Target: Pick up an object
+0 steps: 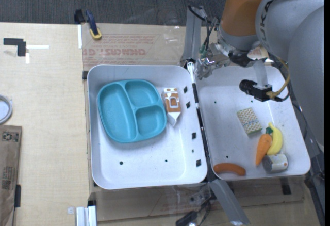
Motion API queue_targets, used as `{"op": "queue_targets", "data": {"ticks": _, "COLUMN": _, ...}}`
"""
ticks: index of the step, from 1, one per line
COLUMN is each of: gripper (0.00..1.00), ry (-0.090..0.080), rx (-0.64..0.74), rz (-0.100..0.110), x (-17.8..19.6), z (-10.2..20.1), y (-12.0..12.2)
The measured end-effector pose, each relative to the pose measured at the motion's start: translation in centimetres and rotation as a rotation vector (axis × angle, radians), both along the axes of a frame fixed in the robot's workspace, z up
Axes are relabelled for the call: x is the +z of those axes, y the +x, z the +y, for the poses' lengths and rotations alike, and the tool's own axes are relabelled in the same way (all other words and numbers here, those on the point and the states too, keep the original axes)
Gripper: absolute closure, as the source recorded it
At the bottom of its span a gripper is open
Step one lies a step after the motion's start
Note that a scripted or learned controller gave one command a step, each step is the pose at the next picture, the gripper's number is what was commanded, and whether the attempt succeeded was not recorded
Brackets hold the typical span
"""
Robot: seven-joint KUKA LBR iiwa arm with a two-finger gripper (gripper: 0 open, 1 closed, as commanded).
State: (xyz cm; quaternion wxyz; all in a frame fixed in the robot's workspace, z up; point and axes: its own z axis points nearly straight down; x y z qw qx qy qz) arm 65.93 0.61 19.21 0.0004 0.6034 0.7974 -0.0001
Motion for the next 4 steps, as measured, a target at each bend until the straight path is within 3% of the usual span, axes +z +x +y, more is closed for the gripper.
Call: {"op": "queue_targets", "data": {"ticks": 4, "gripper": 1.0, "ry": -0.006, "rx": 0.006, "rz": -0.003, "x": 3.5, "z": -0.3, "y": 0.2}}
